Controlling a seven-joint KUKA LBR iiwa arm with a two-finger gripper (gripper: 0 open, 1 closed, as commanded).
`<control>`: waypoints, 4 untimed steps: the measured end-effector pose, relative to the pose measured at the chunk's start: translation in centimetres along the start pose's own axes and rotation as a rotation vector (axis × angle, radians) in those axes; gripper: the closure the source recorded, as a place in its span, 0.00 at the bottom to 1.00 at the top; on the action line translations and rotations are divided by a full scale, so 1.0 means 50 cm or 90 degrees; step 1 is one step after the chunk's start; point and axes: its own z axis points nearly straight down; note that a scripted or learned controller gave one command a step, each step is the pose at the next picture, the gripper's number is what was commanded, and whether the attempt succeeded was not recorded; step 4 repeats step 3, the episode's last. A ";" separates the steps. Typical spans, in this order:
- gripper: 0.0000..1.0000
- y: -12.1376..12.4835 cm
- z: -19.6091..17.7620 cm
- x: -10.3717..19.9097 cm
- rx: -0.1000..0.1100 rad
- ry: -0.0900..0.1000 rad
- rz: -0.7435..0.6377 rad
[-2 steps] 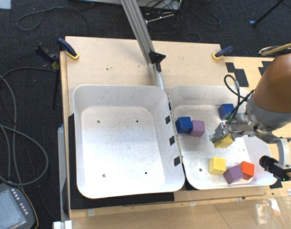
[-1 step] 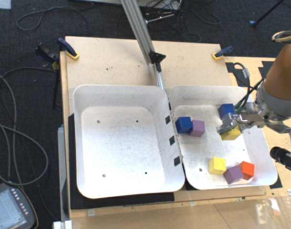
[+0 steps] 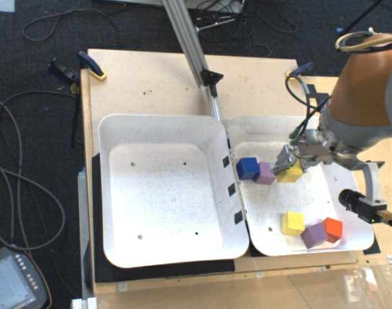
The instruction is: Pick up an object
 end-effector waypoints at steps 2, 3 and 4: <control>1.00 0.054 0.065 0.194 0.003 0.000 0.000; 1.00 0.084 0.093 0.301 0.002 0.000 0.000; 1.00 0.084 0.093 0.301 0.002 0.000 0.000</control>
